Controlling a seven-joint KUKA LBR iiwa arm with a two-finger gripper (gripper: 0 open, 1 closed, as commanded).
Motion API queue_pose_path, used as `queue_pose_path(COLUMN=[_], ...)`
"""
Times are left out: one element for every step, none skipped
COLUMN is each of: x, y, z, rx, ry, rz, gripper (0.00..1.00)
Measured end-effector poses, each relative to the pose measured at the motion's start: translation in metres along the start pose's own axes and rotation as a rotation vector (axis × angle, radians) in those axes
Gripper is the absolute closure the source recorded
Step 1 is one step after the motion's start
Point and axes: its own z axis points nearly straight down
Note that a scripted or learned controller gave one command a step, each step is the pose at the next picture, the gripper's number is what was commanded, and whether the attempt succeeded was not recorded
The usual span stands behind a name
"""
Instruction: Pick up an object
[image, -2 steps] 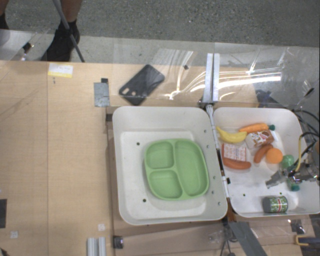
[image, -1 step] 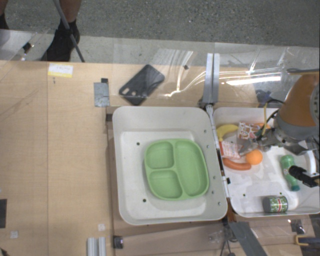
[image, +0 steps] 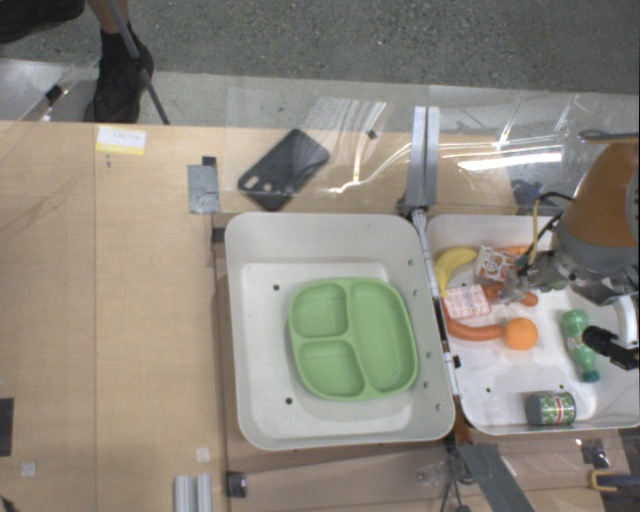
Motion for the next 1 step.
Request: queue_pose_path(x=[0.0690], y=[0.0653], z=[-0.1359], rx=[0.000], ry=[0.002], rz=[-0.006], gripper=[1.00])
